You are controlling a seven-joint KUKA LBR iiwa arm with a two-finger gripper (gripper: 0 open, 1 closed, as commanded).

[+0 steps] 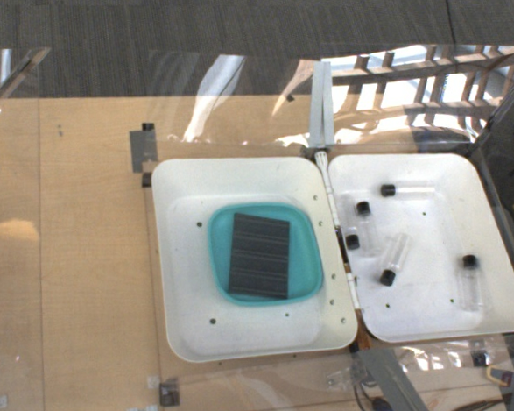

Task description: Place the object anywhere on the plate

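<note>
A dark, ribbed rectangular object (260,256) lies flat on the teal plate (307,258), close to its middle, with teal rim showing on every side. Its long axis runs roughly top to bottom in the camera view, leaning slightly so the upper end tips right. The plate sits in the left white bin (181,249), a little above that bin's centre.

From where I am steering, I judge the placing already done: the object rests wholly within the plate.

The right white bin (491,228), touching the left one along a shared divider, holds several small clear vials with black caps (393,256), scattered well apart from one another.

The arm would come in from the right, so the plate and object lie across the far bin from it. I cannot tell whether the gripper is open or closed. The wooden bench (67,257) surrounds both bins.
</note>
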